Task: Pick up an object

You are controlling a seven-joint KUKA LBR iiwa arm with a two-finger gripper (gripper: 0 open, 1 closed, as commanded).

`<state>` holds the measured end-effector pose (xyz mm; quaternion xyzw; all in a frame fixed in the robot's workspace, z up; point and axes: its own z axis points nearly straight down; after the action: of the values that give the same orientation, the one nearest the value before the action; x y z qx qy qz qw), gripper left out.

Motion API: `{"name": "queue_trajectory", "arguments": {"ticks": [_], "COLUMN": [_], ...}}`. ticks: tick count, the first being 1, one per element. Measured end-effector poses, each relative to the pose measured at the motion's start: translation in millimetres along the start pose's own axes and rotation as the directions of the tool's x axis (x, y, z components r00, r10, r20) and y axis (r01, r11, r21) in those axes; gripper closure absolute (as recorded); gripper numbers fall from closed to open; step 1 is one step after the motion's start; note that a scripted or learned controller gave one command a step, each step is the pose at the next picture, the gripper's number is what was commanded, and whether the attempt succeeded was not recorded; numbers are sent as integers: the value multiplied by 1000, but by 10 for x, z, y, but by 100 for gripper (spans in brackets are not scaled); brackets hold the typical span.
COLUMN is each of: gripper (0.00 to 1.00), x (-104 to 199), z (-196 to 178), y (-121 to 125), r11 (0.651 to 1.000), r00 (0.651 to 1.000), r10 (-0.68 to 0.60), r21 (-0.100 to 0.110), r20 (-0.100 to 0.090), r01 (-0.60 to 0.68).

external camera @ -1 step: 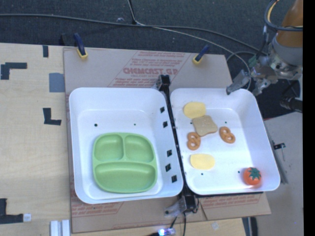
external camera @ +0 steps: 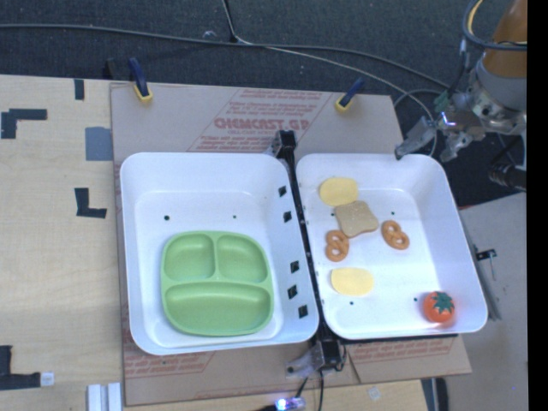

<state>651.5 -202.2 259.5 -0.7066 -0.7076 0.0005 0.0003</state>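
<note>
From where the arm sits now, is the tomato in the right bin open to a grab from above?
Probably yes. The tomato lies alone in the right bin's near corner, apart from the pretzels and bread, with nothing over it; the hand hovers at the far rim.

Here's the surface [external camera: 51, 255], pale wood grain with dark tape marks scattered down its left side. Over it lies a brown cardboard sheet [external camera: 257, 118] with red printing, pinned at the far edge by two blue-and-yellow clamps, left clamp [external camera: 139, 80] and right clamp [external camera: 348, 98]. On the cardboard sit two shallow white bins, touching along a black-clipped seam. The left bin [external camera: 141, 187] and the right bin [external camera: 445, 204] sit side by side, their near edges reaching almost to the cardboard's front. Beyond the far edge, dark carpet [external camera: 103, 7] with a black cable [external camera: 257, 43] trailing across it.
</note>
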Motion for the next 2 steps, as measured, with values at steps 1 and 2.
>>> {"name": "queue_trajectory", "arguments": {"ticks": [1, 2], "gripper": [0, 0], "x": [108, 169], "z": [521, 1124], "y": [8, 67], "r11": [1000, 1000], "r00": [1000, 1000], "r10": [0, -1], "r21": [5, 4], "r20": [0, 0], "r01": [0, 1]}}
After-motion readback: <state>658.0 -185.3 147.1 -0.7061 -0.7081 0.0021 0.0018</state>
